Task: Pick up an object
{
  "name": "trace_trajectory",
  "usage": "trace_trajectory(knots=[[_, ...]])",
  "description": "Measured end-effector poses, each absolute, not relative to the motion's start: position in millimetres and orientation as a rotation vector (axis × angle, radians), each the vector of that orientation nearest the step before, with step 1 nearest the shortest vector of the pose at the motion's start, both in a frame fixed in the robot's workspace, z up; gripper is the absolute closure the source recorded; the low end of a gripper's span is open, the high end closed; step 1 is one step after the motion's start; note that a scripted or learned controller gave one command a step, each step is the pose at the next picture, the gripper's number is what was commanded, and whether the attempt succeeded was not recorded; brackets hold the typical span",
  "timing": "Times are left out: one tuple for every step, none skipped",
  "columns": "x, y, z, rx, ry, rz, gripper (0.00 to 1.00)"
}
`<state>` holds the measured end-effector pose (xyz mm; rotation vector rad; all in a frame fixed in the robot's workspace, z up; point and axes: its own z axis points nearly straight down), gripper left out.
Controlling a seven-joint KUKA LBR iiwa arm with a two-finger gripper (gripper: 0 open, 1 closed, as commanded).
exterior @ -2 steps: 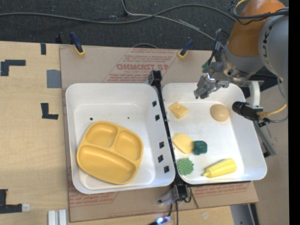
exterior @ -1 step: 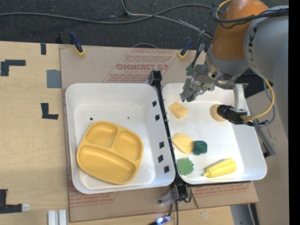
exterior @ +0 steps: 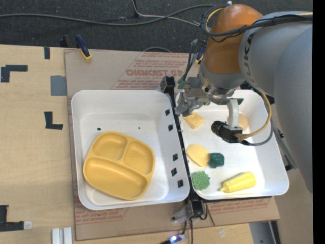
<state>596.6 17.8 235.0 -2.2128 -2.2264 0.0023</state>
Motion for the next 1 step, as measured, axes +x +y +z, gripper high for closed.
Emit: trace_trajectory(knots=[[587.3,75.9,221.8,-2.213,-2.227,0.003,1.00]])
